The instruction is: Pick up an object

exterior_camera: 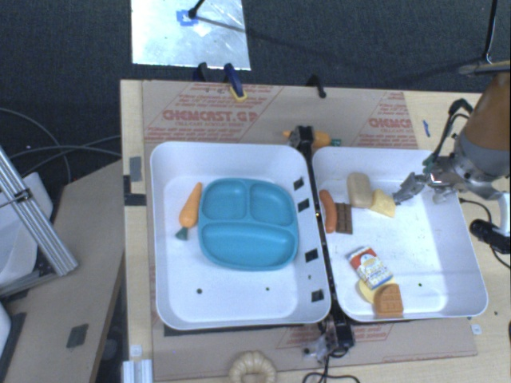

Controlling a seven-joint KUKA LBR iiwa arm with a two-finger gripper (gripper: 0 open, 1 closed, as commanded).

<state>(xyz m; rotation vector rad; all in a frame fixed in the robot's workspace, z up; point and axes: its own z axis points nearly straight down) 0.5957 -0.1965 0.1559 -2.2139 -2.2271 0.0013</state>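
From my remote station I see the hand (409, 188) low over the right white plastic bin (447, 254), its dark fingers reaching left; I cannot tell whether they are parted or closed. Its tip lies just beside the pale yellow wedge of toy cheese (384, 204), smooth and matte, which touches a tan rounded toy bread roll (360, 188) near the bin's far wall. Along the left wall lie an orange toy sausage (327, 211) and a brown ridged chocolate bar (344, 218), side by side. Nearer the front sit a small printed red-and-blue carton (371, 267) and a brown toy toast slice (389, 300). The left white bin (172, 286) holds a blue three-compartment plastic plate (247, 223) with an orange toy carrot (189, 208) beside it. Both bins rest on printed cardboard covering the counter (263, 106); beyond is dark carpet.
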